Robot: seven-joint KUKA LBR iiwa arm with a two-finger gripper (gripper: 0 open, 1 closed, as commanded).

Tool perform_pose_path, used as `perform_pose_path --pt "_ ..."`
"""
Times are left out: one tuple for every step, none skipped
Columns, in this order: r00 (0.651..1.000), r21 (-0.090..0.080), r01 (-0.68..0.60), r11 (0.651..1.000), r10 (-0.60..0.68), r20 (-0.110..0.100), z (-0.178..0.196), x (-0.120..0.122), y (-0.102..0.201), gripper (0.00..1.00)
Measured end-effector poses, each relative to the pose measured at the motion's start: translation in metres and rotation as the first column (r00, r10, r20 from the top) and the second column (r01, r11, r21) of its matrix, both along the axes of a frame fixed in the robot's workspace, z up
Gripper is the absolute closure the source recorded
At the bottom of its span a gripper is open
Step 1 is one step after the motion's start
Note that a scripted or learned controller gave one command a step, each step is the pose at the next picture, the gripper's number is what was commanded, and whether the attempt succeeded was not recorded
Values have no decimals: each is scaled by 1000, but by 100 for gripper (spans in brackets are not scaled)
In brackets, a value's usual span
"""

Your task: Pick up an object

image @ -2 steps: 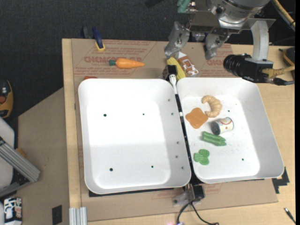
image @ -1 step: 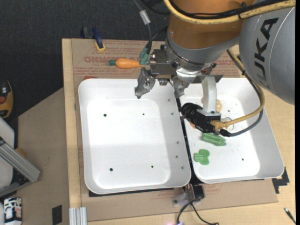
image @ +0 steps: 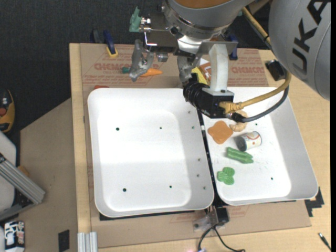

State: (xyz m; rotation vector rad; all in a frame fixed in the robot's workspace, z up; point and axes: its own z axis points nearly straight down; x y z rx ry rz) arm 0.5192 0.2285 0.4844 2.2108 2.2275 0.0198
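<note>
The likeliest pick is the orange piece (image: 219, 132), lying flat in the right bin (image: 294, 156) close to the wall it shares with the left bin (image: 142, 151). Just right of the orange piece sits a small can (image: 249, 140) on its side; below it lie a green pod (image: 239, 155) and, further down, a green leaf shape (image: 227, 176). A small tan item (image: 239, 126) lies just above the can, under the yellow cable (image: 262, 98).

The gripper (image: 190, 76) hangs above the orange piece, over the top end of the shared wall; whether its jaws are open or closed cannot be told, and nothing is seen between them.

The risks, as I judge them: the orange piece is thin and flat, so fingers may slide over it. It lies near the wall, which a finger could strike. The can is likely to roll if nudged.
</note>
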Motion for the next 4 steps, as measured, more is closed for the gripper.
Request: perform_pose_path --pt "1000 -2 4 1000 -4 -4 55 -42 -4 0" --pt "1000 -5 5 1000 -5 -7 62 -40 -3 100" --pt "1000 -5 5 1000 -5 -8 61 -40 -3 0" --pt "1000 -4 3 1000 -3 -4 72 -40 -2 100"
